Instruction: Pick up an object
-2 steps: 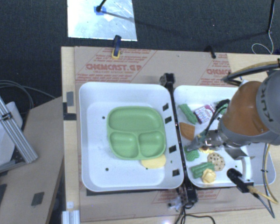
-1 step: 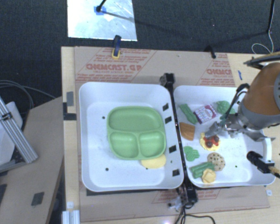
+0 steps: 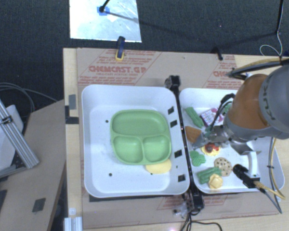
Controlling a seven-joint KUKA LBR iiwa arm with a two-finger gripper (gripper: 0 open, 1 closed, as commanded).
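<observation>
My gripper point(image 3: 211, 139) is down in the right bin point(image 3: 274, 174), over a pile of small toy foods. A red and yellow piece point(image 3: 212, 149) lies right beneath it, and a brown wedge point(image 3: 193, 134) sits just to its left. A green pod point(image 3: 192, 116) and a pink packet point(image 3: 210, 115) lie farther back. In front are a green leafy piece point(image 3: 198, 158), a spotted cookie point(image 3: 222, 164), a green strip point(image 3: 208, 173) and a yellow lump point(image 3: 215, 181). The wrist hides whatever is directly under the gripper.
The left bin point(image 3: 98, 129) holds a green divided plate point(image 3: 139, 136) with a flat yellow piece point(image 3: 159, 167) at its front edge. A black divider point(image 3: 180, 138) runs between the bins. The grey arm with its orange band point(image 3: 248, 107) covers the right bin's back right.
</observation>
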